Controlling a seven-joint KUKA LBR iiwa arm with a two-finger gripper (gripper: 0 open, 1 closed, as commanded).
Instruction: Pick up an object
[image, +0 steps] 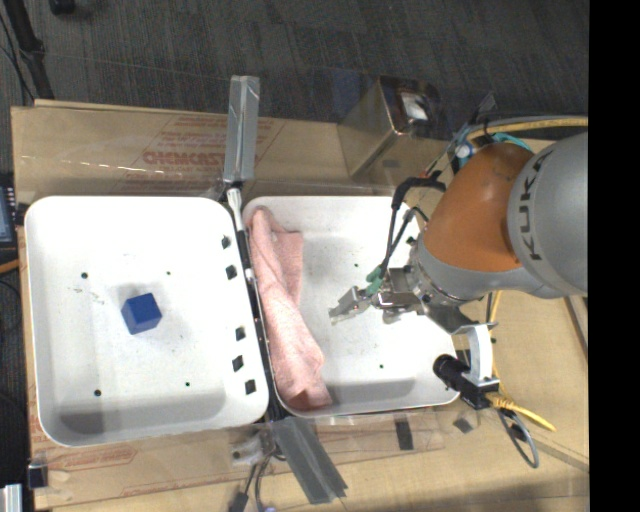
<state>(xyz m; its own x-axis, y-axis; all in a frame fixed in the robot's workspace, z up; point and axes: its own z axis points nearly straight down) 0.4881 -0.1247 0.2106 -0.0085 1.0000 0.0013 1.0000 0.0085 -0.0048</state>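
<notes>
We see a bench (560, 330) of pale wood tone, with a flattened brown cardboard sheet (130, 150) lying along its far side and dark carpet-like floor (300, 40) beyond that. Two shallow white bins sit side by side on the bench, and we take the metal divider strip (240, 140) that runs between them as our landmark.

The left bin (60, 400) lies to the left of the strip. It holds a small blue cube (141, 312), resting alone on the bin floor well left of the strip and apart from every wall.

The right bin (400, 395) lies to the right of the strip. A pink cloth (285, 310) is draped along its wall just beside the strip, running from the far corner to the near corner.

The arm (500, 220), grey with an orange band, reaches in over the right bin. Its gripper (345, 306) hangs over the bin floor, right of the strip and apart from the cloth. We cannot tell whether its jaws are parted or closed; we see nothing between them.
</notes>
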